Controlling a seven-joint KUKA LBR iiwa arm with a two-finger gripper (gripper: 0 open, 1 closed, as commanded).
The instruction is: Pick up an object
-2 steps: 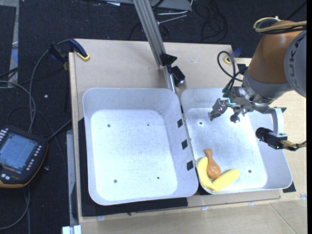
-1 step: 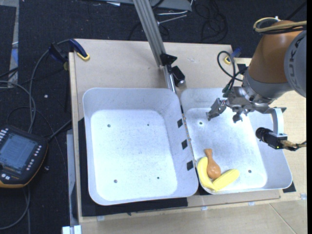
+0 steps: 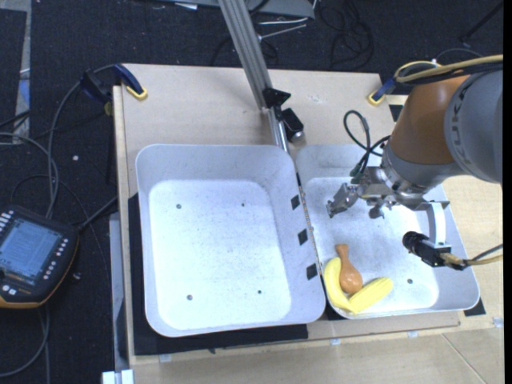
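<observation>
A yellow banana [image 3: 362, 295] lies curved in the near left corner of the right bin [image 3: 448, 290]. A tan, pear-shaped object [image 3: 349, 273] rests on top of it, its narrow neck pointing away from the front. My gripper [image 3: 354, 206] hangs over the middle of the right bin, beyond these two objects and apart from them. Its fingers [image 3: 334, 206] are spread open and hold nothing. The grey arm with its orange band [image 3: 428, 118] reaches in from the right.
The left bin [image 3: 160, 166] stands beside the right one, their rims meeting near the centre. A slanted metal rail [image 3: 250, 46] rises from behind the bins. A black cable [image 3: 356, 130] loops by the wrist. A handheld pendant [image 3: 28, 250] lies off the bench at left.
</observation>
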